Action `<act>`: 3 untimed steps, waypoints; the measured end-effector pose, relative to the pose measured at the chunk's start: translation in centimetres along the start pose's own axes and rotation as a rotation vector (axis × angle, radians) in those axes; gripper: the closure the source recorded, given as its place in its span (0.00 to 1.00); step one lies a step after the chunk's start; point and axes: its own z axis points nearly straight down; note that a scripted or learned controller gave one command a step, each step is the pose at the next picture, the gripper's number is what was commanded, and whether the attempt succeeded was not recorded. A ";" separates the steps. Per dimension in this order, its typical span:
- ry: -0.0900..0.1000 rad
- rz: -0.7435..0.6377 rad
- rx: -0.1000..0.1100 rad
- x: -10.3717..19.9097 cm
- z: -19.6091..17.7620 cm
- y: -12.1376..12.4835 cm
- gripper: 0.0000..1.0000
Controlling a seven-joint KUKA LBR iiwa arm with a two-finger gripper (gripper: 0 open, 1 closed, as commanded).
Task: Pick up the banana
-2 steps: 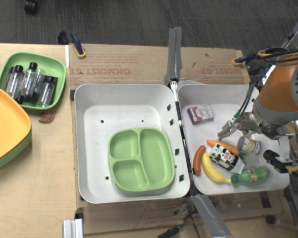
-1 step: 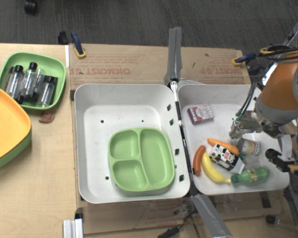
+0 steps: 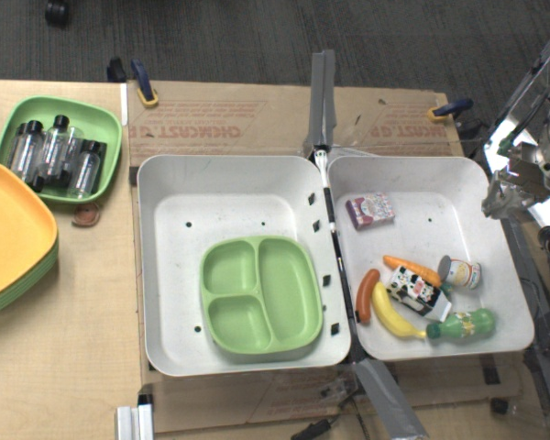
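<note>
A: Where is the curved yellow plastic banana (image 3: 394,316) lying?

B: It is lying near the front edge of the right-hand shallow white bin (image 3: 412,191), between a red toy sausage (image 3: 366,293) on its left and a black-and-white patterned carton (image 3: 412,291) that is touching it from above. A green plastic bottle (image 3: 463,325) is lying at its right tip.

A: And the two-finger metal gripper (image 3: 506,195)?

B: It is hanging over the bin's right rim, well apart from the banana. Whether it is clenched or released, I cannot tell.

A: The left-hand white bin (image 3: 165,246)?

B: It is holding a green three-compartment plastic tray (image 3: 261,294).
</note>
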 end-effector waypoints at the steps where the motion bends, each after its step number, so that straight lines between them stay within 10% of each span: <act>1: 0.000 -0.218 0.000 2.2 4.9 4.3 1.00; 3: 0.000 0.585 0.002 1.9 2.7 8.3 1.00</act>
